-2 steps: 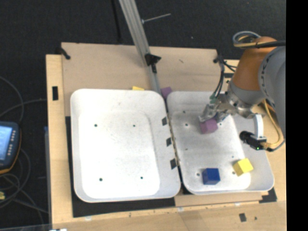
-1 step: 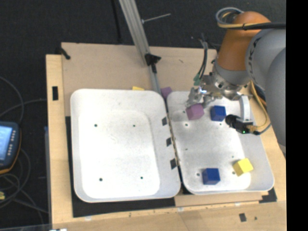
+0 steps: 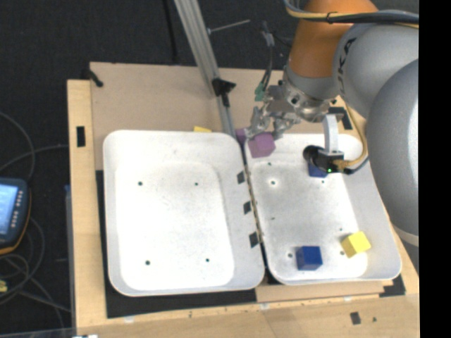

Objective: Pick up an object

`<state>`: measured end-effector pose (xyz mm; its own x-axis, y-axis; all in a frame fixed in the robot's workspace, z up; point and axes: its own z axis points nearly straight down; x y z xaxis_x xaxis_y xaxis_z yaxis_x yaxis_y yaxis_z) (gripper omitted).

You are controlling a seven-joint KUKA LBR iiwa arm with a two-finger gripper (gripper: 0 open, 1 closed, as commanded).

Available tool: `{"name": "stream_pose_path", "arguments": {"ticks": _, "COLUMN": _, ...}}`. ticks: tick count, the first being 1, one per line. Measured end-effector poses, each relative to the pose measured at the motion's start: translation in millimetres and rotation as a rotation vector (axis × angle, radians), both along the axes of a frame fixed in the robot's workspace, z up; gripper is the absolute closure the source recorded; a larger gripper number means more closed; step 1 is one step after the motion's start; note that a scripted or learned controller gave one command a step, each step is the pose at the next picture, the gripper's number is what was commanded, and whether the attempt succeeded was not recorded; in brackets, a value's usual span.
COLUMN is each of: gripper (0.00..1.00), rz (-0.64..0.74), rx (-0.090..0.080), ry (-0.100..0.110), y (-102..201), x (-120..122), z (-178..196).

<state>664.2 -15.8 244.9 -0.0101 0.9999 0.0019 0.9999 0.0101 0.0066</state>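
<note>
Two shallow white plastic bins sit side by side on a tan board bench (image 3: 84, 259). Both have rounded corners and smooth, faintly speckled floors. The left bin (image 3: 169, 210) has four small dark dots on its floor. Three small black clips (image 3: 246, 207) stand in a row along the seam between it and the right bin (image 3: 310, 203).

Three blocks lie in the right bin, one of each colour. A matte purple block (image 3: 262, 145) with soft edges is at the far left corner, close to the seam. A blue cube (image 3: 308, 257) lies near the front rim. A yellow cube (image 3: 356, 243), slightly smaller, lies just to its right – near it but not touching.

The metal two-finger gripper (image 3: 271, 124) hangs straight over the purple block, its tip meeting the block's top in this view. How wide the gripper stands, and whether it has hold of the block, I cannot tell; the parts overlap and blur there. Above it, the glossy orange band (image 3: 320, 34) joins the smooth grey arm (image 3: 394, 118).

One small flat yellow piece (image 3: 203, 129) lies just behind the left bin's far rim. One ribbed silvery metal strut (image 3: 197, 34) slants down from the top towards the seam. At the left edge, off the bench, is one handheld unit (image 3: 10, 213) with an orange casing and a lit bluish screen.
</note>
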Motion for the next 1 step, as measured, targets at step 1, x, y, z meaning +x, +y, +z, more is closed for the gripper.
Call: {"name": "stream_pose_path", "arguments": {"ticks": 1, "gripper": 1.0, "rz": -0.001, "rx": 0.001, "ry": -0.001, "y": 58.1, "x": -63.4, "z": 88.7}}
